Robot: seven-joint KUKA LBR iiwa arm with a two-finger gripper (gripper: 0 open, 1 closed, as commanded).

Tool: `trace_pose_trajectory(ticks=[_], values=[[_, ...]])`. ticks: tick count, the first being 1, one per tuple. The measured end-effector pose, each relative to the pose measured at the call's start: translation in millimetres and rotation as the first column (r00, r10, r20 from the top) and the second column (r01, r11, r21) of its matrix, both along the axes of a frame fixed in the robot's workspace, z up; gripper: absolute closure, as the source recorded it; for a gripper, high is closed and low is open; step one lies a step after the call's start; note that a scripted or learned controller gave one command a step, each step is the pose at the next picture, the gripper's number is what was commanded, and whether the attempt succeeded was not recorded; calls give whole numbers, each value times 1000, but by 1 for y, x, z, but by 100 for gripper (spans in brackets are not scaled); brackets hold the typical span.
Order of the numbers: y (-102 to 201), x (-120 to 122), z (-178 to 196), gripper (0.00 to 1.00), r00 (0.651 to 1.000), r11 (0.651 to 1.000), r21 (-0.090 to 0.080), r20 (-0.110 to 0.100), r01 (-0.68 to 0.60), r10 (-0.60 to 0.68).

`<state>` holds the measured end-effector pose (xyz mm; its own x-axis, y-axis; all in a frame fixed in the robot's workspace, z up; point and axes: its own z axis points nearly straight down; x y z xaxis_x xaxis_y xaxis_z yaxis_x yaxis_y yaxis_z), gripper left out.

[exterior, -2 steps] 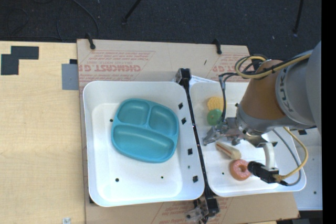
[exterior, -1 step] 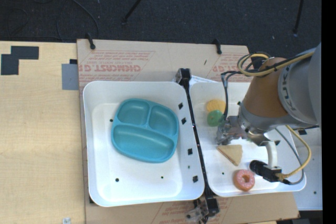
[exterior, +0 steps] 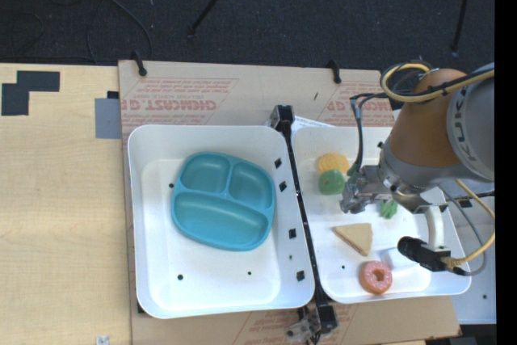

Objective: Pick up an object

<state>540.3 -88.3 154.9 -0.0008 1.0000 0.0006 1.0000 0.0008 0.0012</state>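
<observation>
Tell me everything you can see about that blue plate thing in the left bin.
The blue plate is a teal, rounded tray that looks like smooth plastic, moulded into three compartments: two smaller ones along the far side and one long one nearer the camera. It lies flat and right side up on the floor of the left bin, turned slightly askew to the bin's walls. Its compartments hold nothing. It rests roughly in the bin's middle, touching only the bin floor, well apart from the arm.

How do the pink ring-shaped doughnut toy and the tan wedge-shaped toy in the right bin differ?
The pink ring-shaped doughnut toy is round with a centre hole; the tan wedge-shaped toy is triangular and solid. The doughnut lies nearer the bin's front edge, the wedge nearer its middle. Both lie flat in the right white bin.
</observation>
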Motion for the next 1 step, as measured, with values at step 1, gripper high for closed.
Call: trace_pose_trajectory(ticks=[1], values=[[-1, 1, 53, 100, 1000, 1000, -1, 1, 0, 0]])
